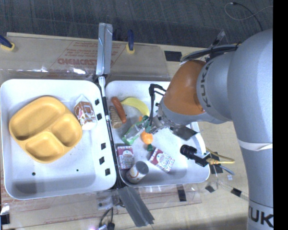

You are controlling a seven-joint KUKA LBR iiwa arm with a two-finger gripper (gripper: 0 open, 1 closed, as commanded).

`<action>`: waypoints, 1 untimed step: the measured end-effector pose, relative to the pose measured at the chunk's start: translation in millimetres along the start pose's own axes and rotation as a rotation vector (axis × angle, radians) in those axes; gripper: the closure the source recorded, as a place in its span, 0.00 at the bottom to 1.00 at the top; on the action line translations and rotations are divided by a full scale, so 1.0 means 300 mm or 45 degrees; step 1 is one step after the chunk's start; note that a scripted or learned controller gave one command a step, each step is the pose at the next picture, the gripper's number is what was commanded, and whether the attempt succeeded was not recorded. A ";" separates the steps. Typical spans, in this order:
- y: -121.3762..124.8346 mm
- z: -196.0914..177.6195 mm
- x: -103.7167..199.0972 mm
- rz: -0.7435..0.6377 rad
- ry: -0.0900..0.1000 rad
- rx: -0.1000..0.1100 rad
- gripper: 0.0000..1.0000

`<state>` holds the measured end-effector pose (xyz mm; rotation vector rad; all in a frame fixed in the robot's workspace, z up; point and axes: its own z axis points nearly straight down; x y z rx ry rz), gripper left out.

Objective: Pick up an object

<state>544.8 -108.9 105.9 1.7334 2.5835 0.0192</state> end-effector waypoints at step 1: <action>-0.071 -0.017 0.053 -0.204 0.032 0.038 0.00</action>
